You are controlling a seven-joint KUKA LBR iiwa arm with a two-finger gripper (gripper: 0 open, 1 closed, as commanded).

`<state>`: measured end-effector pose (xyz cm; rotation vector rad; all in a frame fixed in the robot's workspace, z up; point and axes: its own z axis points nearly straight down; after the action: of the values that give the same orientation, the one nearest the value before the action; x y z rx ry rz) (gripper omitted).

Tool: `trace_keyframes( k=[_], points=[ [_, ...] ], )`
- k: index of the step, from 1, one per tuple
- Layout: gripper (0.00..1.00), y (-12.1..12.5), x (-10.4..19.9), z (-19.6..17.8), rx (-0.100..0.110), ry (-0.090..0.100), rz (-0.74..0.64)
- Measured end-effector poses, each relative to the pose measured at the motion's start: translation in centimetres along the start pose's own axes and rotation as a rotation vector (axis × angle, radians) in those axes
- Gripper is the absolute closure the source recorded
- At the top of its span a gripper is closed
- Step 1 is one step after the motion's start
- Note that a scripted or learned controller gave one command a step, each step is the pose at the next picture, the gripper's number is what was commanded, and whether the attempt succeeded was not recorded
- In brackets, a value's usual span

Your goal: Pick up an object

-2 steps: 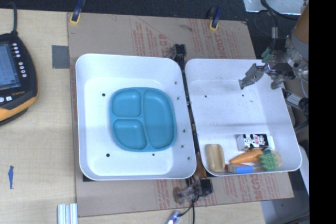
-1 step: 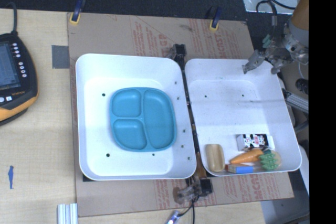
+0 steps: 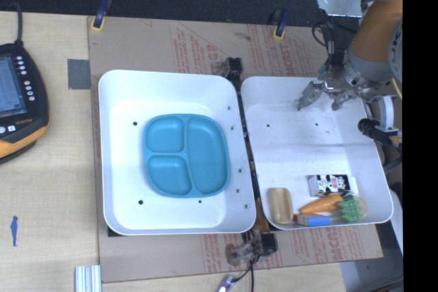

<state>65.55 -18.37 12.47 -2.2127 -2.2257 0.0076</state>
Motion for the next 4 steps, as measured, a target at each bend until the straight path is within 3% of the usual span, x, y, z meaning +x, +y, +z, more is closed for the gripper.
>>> trace_keyframes(
  k=[1,2,4],
  points=[
    [1.00,0.0,-0.1,-1.1,-0.001,-0.001,-0.002],
    [1.00,0.1,6.2,-2.8,0.000,0.001,-0.001],
    [1.00,0.1,6.0,-4.9,0.002,0.000,-0.003]
  ],
)
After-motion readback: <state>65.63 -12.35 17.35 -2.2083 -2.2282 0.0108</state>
